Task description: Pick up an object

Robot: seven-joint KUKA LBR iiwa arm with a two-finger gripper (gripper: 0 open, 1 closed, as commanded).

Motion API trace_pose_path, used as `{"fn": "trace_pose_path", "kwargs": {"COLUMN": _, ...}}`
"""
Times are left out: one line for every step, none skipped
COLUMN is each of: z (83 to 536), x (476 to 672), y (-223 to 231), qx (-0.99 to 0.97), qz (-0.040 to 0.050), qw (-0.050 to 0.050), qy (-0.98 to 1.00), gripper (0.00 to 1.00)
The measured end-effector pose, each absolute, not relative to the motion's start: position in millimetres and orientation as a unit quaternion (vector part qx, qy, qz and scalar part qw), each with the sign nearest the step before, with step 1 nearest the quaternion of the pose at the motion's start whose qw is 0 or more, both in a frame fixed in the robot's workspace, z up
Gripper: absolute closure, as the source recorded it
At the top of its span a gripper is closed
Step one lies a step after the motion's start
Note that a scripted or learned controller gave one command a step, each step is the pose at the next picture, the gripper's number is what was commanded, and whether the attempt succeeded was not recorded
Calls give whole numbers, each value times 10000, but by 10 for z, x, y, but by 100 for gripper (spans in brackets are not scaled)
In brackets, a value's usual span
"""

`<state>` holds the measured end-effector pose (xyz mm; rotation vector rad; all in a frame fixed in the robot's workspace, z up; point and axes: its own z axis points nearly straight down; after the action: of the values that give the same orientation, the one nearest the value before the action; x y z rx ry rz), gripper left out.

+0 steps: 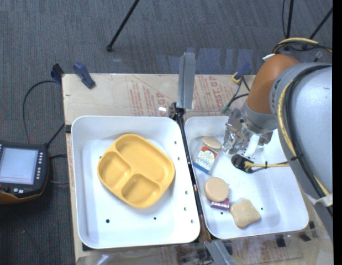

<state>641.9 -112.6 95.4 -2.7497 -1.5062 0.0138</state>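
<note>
My gripper point(230, 143) hangs low over the back of the right bin point(281, 203), just right of a small tan oval piece point(211, 142). A small blue-and-white carton point(205, 159) lies below that piece. Nearer the front sit a round tan cookie point(216, 189) on a small purple-edged packet point(220, 205), and a tan bread-shaped piece point(245, 212). Nothing shows between the fingers. The left bin point(88, 214) holds a yellow divided plate point(136, 170).
A grey upright post point(186, 87) stands behind the divider between the bins. A handheld control pendant point(19, 170) lies on the floor at the left. Blue clamps point(82, 73) grip the board's back left edge.
</note>
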Motion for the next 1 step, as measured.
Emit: {"fn": "trace_pose_path", "kwargs": {"z": 1873, "x": 6451, "y": -354, "qx": -9400, "qz": 3, "qw": 6, "qy": -3412, "gripper": 100}}
